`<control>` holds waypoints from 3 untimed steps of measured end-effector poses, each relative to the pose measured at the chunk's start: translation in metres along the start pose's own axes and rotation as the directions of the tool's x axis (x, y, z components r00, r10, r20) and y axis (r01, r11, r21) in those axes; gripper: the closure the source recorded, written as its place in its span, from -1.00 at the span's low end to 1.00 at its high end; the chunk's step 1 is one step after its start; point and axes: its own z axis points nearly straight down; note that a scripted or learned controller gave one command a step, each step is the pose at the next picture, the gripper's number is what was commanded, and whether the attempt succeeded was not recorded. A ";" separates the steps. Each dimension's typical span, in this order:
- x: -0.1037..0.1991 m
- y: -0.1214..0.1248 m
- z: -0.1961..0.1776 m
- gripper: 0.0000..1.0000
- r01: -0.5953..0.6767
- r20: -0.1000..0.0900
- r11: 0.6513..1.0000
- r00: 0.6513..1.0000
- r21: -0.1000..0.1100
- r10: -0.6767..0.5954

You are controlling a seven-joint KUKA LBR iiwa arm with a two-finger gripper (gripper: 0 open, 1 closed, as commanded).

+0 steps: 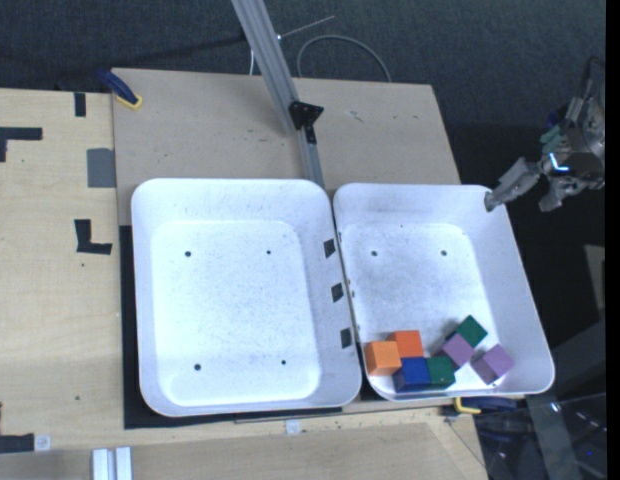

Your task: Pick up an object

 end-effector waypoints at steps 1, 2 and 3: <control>0.040 -0.022 0.161 -1.00 0.000 -0.004 1.000 1.000 0.009 0.000; -0.004 -0.040 0.172 -1.00 -0.004 0.000 1.000 1.000 0.004 0.004; 0.003 -0.068 -0.007 -1.00 0.001 0.002 1.000 1.000 -0.008 -0.001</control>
